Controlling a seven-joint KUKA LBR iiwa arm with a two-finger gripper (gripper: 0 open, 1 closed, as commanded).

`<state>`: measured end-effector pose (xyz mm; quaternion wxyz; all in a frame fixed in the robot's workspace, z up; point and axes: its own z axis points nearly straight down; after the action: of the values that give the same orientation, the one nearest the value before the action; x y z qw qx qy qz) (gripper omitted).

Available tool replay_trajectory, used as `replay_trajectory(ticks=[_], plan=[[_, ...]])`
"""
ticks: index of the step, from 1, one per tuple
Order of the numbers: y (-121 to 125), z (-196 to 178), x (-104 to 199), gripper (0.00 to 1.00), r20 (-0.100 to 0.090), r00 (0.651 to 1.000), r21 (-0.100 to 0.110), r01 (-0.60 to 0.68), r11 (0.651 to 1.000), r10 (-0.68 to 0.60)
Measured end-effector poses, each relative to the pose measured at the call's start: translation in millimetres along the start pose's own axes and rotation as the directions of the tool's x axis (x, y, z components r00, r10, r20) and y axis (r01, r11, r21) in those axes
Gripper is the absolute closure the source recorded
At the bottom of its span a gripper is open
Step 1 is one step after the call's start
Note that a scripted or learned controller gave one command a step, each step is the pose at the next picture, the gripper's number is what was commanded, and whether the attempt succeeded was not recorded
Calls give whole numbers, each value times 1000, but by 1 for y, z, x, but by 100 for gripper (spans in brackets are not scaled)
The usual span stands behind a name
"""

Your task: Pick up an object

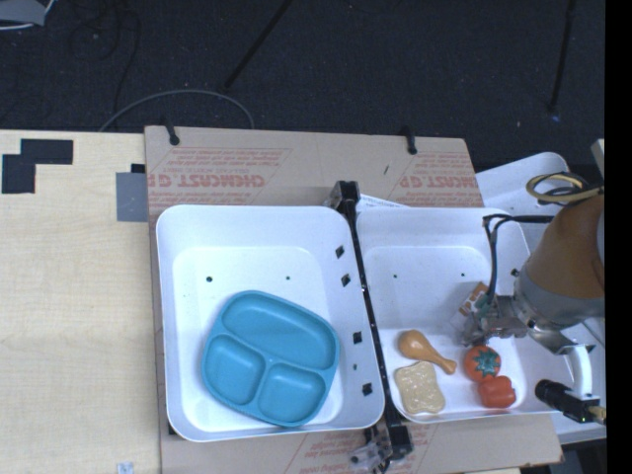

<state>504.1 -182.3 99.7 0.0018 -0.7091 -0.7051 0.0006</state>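
In the right bin [434,265] lie an orange-tan drumstick-shaped toy [425,349], a beige cracker-like slab [420,387], a red-orange tomato with a green stem [483,362] and a red piece [498,392] near the front wall. My gripper [481,314] reaches down from the right into this bin, just above and behind the tomato. A small brownish object shows at its tip, and whether it sits between the fingers is unclear.
The left bin [188,245] holds a blue three-compartment plate [270,357]. A black divider [355,294] runs between the bins. The arm's orange band and grey wrist [568,275] hang over the right bin's right side. Cardboard lies under both bins.
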Motion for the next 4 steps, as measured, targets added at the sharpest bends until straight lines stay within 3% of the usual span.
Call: replay_trajectory(ticks=[2, 3, 4], plan=[[13, -91, -10, 100, 2, 1000, -6, 7, 1000, -7], [4, -146, -6, 100, 2, 1000, -6, 8, 1000, -8], [28, -134, 47, 100, -1, 1000, -1, 11, 1000, -11]])
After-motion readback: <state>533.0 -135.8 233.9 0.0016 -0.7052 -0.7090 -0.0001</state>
